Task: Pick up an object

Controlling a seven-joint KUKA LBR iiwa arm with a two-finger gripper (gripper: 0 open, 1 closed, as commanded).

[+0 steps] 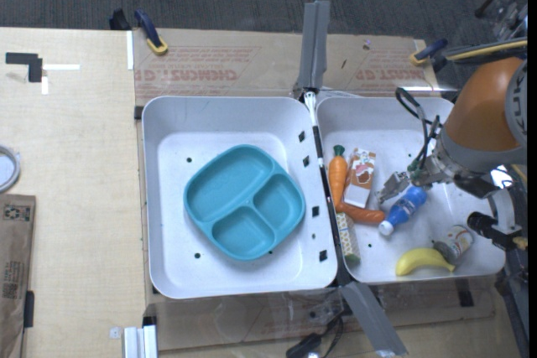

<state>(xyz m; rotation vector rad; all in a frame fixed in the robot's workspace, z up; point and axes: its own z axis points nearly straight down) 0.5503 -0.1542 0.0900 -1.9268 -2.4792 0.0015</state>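
On the left-hand shallow white bin (159,180) lies a turquoise three-compartment plastic plate (243,201). Right of it, the second white bin (369,109) holds an orange toy carrot (337,179), a small printed carton (360,177), a blue plastic bottle (403,210) and a yellow banana (424,262). Just above the bottle hangs the tool (401,182), jaws narrowly parted, nothing between them.

camera view | fixed overhead, slanted | faces both bins (155,180) | mid-range
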